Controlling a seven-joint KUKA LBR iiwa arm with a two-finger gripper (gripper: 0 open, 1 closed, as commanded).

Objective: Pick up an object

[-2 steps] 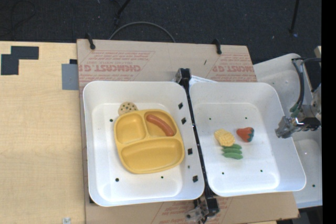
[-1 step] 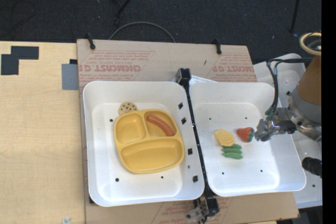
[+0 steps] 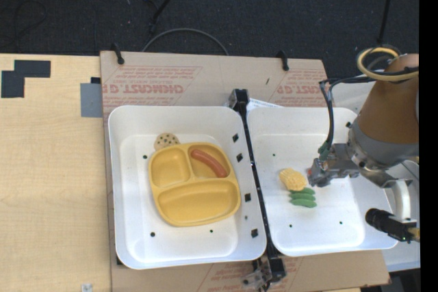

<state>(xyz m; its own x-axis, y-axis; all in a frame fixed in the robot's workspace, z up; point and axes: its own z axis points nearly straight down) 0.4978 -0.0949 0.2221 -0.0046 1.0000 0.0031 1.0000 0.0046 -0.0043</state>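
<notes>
In the right bin point(image 3: 321, 236) lie a yellow corn piece point(image 3: 292, 179) and, just below it, a green pea pod point(image 3: 303, 198). My gripper point(image 3: 319, 175) hangs low over the bin, right beside the corn on its right side and just above the pea pod. The left bin point(image 3: 130, 229) holds a yellow divided tray point(image 3: 195, 198) with a red sausage point(image 3: 209, 161) in its upper right compartment. A brown cookie point(image 3: 165, 141) rests on the bin floor at the tray's upper left corner.
A black divider point(image 3: 250, 174) runs between the two bins. The arm's grey and orange body point(image 3: 387, 120) covers the right bin's right side. Brown cardboard point(image 3: 205, 82) lies under and behind the bins, with a wooden benchtop point(image 3: 48, 181) to the left.
</notes>
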